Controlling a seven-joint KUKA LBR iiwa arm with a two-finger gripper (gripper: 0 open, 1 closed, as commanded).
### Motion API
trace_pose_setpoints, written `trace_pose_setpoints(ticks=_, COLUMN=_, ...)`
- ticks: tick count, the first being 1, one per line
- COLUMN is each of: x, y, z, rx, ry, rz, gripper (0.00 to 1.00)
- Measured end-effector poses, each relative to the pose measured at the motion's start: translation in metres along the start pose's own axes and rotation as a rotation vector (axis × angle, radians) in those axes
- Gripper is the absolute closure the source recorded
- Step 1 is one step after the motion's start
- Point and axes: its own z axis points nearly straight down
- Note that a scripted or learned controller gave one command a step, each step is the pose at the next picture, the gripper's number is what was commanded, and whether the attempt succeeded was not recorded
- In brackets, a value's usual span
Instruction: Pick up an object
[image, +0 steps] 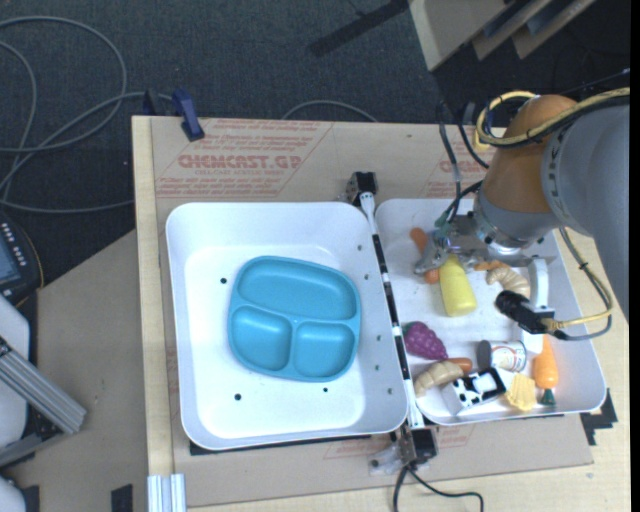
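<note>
The arm's gripper (455, 252) hangs low over the far part of the right bin (572, 400), just above a yellow bottle-shaped toy (458, 288); whether anything is in its grasp cannot be told, since the wrist hides it; a small orange piece (419, 238) lies just left of it; nearer in the same bin sit purple grapes (424, 342), a tan bread-like piece (438, 372), a black-and-white block (478, 389), a small can (507, 356) and an orange carrot (546, 368); the left bin (200, 400) holds a blue divided plate (294, 316) at its middle.
</note>
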Motion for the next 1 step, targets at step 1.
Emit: trace_pose_setpoints(ticks=1, x=0.0731, y=0.0063, z=-0.0959, rx=-0.009, ry=0.003, rz=-0.008, gripper=1.00)
